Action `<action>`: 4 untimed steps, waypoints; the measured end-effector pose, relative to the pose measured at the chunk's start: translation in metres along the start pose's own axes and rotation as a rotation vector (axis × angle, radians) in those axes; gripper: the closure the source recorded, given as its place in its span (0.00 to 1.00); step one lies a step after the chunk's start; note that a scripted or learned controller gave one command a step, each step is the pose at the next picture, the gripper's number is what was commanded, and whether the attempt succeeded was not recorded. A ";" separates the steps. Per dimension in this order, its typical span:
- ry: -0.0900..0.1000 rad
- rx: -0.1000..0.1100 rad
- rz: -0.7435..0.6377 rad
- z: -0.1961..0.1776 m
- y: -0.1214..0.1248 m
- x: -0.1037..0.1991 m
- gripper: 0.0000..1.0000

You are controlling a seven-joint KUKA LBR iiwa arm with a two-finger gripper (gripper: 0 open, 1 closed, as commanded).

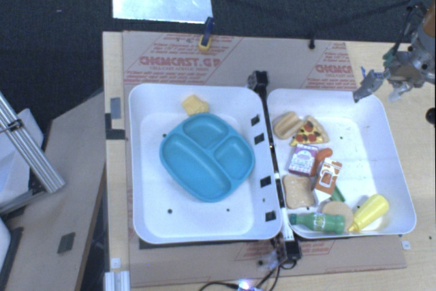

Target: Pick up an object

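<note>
Hand (377, 84) up at two o'clock over the right bin (381, 146) rim, fingers seemingly spread and bare, though small and blurry, toy food (310, 167) heaped at the bin's left side, blue plate (206, 157) in the left bin (146, 167), yellow piece (195, 104) at its twelve o'clock.

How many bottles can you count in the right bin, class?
2. A green bottle lies on its side along the near edge of the right bin; a yellow bottle lies tilted in its near right corner. The crowded toy food could hide more.
</note>
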State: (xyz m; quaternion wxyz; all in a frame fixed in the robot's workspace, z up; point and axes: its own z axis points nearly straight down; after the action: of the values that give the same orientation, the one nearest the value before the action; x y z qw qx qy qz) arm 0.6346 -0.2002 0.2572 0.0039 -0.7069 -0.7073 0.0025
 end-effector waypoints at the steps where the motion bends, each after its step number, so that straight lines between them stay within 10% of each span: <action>1: -0.003 -0.012 -0.003 -0.007 0.002 0.001 0.00; 4: -0.002 -0.009 -0.004 0.148 0.000 -0.001 0.00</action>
State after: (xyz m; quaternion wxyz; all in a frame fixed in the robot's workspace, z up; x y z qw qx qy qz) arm 0.6329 -0.2009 0.1089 0.0000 -0.7053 -0.7089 0.0002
